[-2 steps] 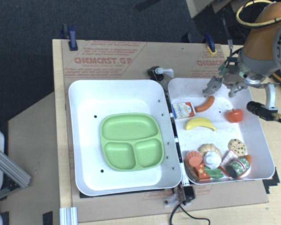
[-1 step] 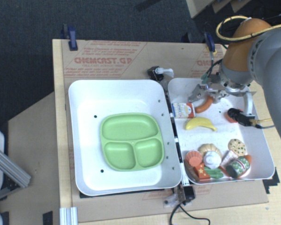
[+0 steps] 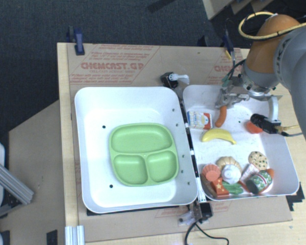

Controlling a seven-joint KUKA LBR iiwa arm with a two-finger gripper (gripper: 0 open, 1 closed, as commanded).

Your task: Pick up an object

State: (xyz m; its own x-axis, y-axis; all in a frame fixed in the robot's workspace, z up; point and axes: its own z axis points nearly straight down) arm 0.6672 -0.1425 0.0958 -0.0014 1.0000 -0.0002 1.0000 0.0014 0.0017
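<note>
Two shallow white plastic bins sit side by side. The left bin (image 3: 92, 152) holds one glossy green tray (image 3: 143, 153) with three compartments. In the right bin (image 3: 288, 162), the gripper (image 3: 225, 102) hangs at twelve o'clock, fingers clenched on one smooth orange sausage (image 3: 221, 116). One curved yellow banana (image 3: 218, 135) lies just below it at six o'clock.

Robot lab/test cell: KUKA arm (image 3: 275, 50) over cardboard-topped bench (image 3: 117, 65) w/ two white bins (image 3: 86, 137), toy food (image 3: 218, 135) in right one, loose cables (image 3: 194, 228) near edge, dark carpet far side.
</note>
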